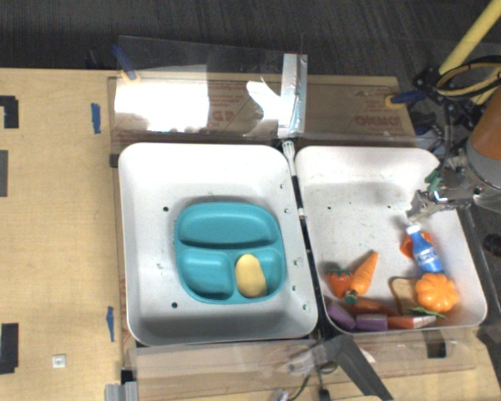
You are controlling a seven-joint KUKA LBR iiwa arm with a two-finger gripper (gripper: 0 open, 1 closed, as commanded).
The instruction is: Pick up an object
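My gripper (421,205) hangs over the right side of the right bin (359,164), at the end of the grey arm with the orange band (494,132). Just below it in the view lies a small blue bottle (425,254) with a white neck, and nothing shows between gripper and bottle. Along the bin's near edge lie an orange carrot (365,271), a red vegetable (340,281), a bread slice (402,290), a small orange pumpkin (437,291) and a purple eggplant (351,317).
The left bin (146,190) holds a teal divided plate (224,228) with a yellow potato-like piece (250,275) in its near-right compartment. A clear plastic sheet (209,90) and a metal bracket (291,90) stand behind the bins. Yellow cables (476,32) hang at upper right.
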